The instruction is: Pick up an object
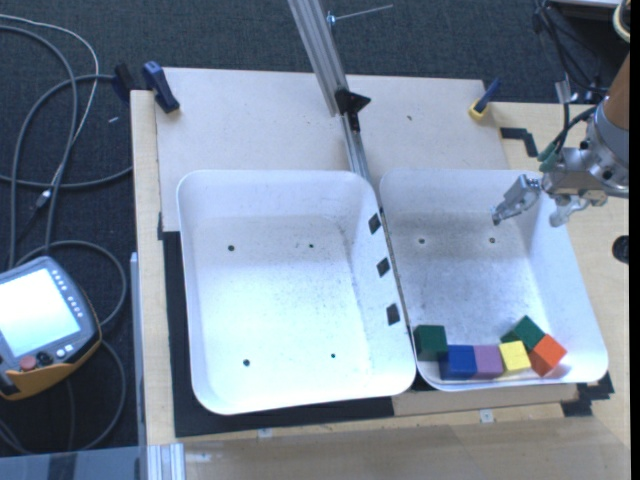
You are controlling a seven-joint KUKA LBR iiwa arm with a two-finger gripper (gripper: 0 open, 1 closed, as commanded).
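Dark carpet surrounds the pale wooden bench point(250, 118), and two shallow white bins sit on it side by side. Along the near wall of the right bin point(560, 268) lies a row of small blocks: a dark green block point(431, 341), a blue block point(460, 360) touching it, then a purple block point(488, 359), a yellow block point(514, 355) and an orange block point(547, 353), with a second green block point(525, 329) tucked just behind the yellow and orange ones. My gripper point(538, 204) hangs over the far right part of that same bin, well apart from the blocks, and my two fingers are spread with nothing between them. One finger point(513, 200) slants out over the bin floor, the other sits nearer the bin's right rim. The left bin point(200, 268) lies beside it, their walls touching along the middle. A metal rail point(318, 43) runs down from the top to where the bins meet. On the carpet at left rests a handheld control screen point(40, 318) with its cables point(60, 118).
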